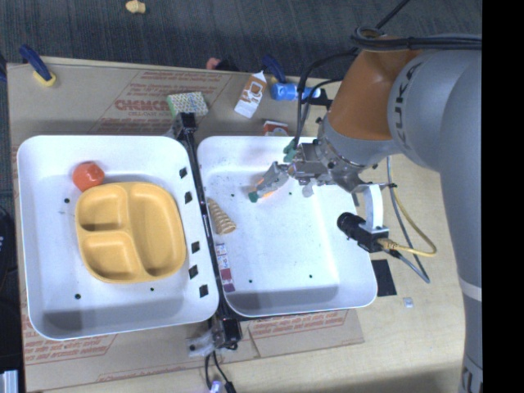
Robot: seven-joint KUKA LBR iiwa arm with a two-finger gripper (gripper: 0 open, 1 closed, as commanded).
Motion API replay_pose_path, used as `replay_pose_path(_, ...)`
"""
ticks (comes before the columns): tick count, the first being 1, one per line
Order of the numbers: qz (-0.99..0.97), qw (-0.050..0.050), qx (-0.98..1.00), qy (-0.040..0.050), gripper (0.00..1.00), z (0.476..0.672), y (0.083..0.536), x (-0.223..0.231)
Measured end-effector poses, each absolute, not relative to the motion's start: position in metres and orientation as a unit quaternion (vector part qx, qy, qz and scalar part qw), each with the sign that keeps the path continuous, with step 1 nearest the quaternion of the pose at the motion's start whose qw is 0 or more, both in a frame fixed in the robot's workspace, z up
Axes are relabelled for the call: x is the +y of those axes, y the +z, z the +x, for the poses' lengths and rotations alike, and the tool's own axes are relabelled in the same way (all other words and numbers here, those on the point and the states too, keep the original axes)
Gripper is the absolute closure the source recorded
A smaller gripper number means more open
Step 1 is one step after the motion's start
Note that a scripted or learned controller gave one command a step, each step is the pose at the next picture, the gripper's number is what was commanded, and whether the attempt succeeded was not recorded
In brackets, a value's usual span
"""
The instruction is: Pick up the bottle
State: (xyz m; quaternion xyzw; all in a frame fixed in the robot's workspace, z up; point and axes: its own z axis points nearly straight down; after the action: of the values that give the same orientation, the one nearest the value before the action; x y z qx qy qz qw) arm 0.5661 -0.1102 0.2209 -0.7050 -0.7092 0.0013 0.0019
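Observation:
The bottle (268, 182) is a small grey thing with an orange and green end. It lies slanted in the upper left part of the right bin (278, 289). Its upper right end meets my gripper (300, 169), which hangs over the bin's back half just right of it. The wrist and the orange-banded arm (372, 80) cover the gripper's tip from above, so how it stands around the bottle is hidden.
A ribbed tan cone (219, 217) rests against the right bin's left wall. The left bin (41, 301) holds a yellow divided plate (131, 229) and a red ball (88, 174). Behind the bins sit a green sponge (187, 102), a small carton (251, 94) and a blue object (284, 91).

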Motion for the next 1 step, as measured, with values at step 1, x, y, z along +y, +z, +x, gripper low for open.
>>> replay_pose_path(1,-0.703,0.003,-0.711,0.0020,1.00,0.5664,0.2310,-0.1098)
